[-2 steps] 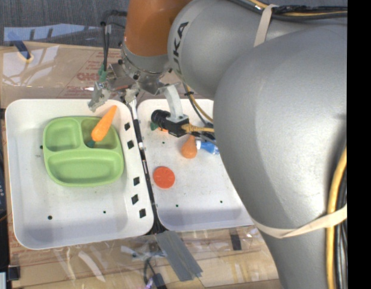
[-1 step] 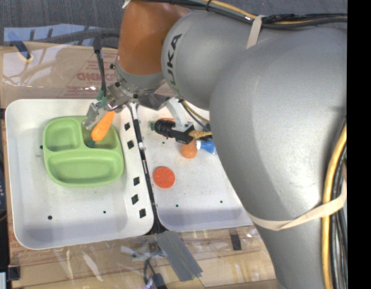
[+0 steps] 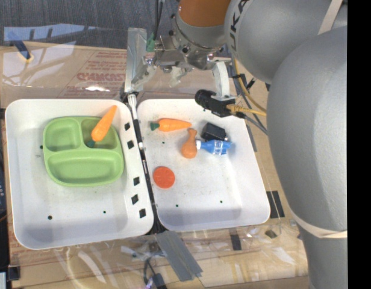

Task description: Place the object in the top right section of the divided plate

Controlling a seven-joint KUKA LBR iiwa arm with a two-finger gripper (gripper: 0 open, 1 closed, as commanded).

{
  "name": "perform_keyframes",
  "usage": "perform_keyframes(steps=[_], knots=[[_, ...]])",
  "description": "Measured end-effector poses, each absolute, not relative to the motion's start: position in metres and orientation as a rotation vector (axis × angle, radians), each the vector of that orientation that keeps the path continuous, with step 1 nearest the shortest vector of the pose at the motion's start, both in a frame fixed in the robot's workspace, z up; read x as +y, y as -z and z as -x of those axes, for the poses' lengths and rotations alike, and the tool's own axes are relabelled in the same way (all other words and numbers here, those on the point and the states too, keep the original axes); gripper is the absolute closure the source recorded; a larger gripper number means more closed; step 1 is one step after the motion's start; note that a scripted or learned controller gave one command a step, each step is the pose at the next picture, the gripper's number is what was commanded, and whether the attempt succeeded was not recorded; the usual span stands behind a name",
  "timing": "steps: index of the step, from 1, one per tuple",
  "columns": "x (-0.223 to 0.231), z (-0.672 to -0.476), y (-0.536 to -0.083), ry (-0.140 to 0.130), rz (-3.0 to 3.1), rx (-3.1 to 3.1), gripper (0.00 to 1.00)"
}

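Grey arm [image 3: 282,53] holds its hand [image 3: 167,65] above bins.

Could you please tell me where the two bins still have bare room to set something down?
Left white bin: bare floor in front of the green divided plastic plate. Right white bin: bare along the near wall, beyond the orange disc. Crowded: its far half, with the orange carrot, tan peg, blue bottle and black block.
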State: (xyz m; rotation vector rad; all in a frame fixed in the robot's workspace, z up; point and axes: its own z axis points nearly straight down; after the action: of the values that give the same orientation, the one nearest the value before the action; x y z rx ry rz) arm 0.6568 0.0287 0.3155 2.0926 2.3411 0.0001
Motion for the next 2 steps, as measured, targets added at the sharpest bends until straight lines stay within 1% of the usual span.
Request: perform_keyframes(steps=[1, 2], knots=[[0.029, -0.655, -0.22, 0.011, -2.688, 1.635, 0.0], [-0.015, -0.655, -0.19, 0.012, -2.924, 1.163, 0.0]])
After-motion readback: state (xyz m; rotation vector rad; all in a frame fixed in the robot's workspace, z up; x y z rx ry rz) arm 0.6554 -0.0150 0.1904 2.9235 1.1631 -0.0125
